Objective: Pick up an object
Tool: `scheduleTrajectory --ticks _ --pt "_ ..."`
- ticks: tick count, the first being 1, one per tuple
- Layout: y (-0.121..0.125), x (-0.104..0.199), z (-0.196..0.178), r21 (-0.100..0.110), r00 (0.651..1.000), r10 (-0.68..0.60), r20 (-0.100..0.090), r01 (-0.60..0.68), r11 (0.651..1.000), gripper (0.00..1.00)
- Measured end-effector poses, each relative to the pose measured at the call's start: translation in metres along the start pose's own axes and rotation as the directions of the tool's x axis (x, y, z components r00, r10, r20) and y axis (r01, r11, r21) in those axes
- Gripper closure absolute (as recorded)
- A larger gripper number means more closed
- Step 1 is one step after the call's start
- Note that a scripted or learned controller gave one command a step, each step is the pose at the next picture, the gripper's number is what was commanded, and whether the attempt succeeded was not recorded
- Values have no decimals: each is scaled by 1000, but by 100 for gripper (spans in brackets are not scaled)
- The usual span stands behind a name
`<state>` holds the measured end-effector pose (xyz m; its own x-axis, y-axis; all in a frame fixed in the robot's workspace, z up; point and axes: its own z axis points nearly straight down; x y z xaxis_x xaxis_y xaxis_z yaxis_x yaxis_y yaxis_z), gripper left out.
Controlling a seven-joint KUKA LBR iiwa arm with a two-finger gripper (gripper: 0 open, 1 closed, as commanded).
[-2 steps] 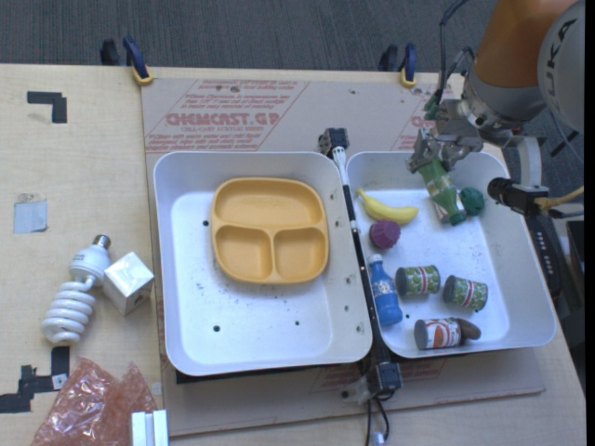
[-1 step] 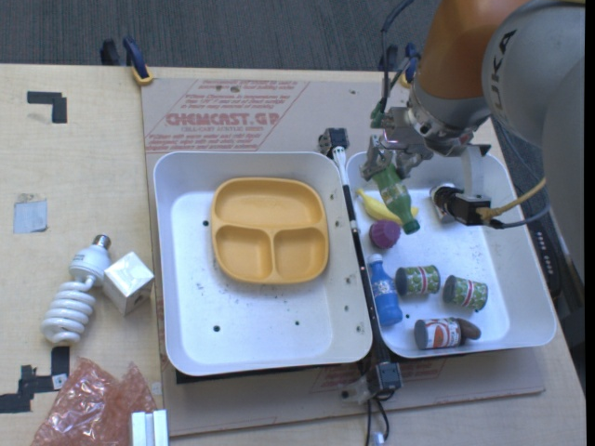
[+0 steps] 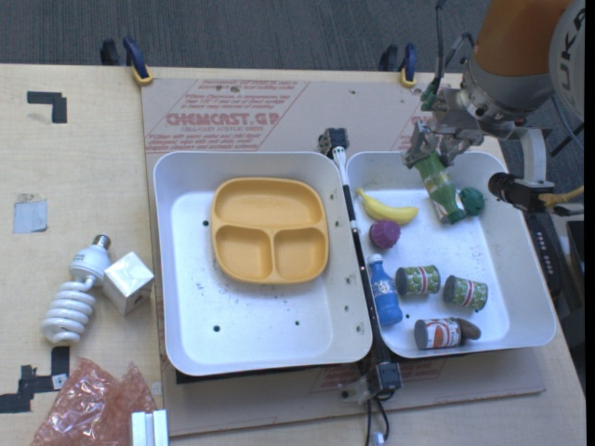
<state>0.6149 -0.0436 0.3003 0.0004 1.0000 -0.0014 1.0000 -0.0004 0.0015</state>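
Camera view: a slim green bottle with a pale label (image 3: 438,186) hangs tilted between the fingers of the two-finger gripper (image 3: 425,159), which is clamped on its upper end above the back of the right white bin (image 3: 521,277).

Its lower end points down toward a dark green rounded object (image 3: 471,200) lying just beside it in the bin. Also in that bin are a yellow banana (image 3: 389,210), a purple round fruit (image 3: 384,234), a blue bottle with a white cap (image 3: 383,290), two small green-labelled cans (image 3: 417,280) (image 3: 465,292) and a brown bottle on its side (image 3: 444,332). The left white bin (image 3: 186,333) holds a yellow-orange compartment tray (image 3: 270,228). On the bench, left of the bins, lie a white spiral light bulb (image 3: 72,294) and a white cube (image 3: 128,280), touching.
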Motion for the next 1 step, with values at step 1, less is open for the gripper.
scheduleTrajectory --ticks 1 --pt "-7 39 23 1 1000 -2 -1 2 1000 100"
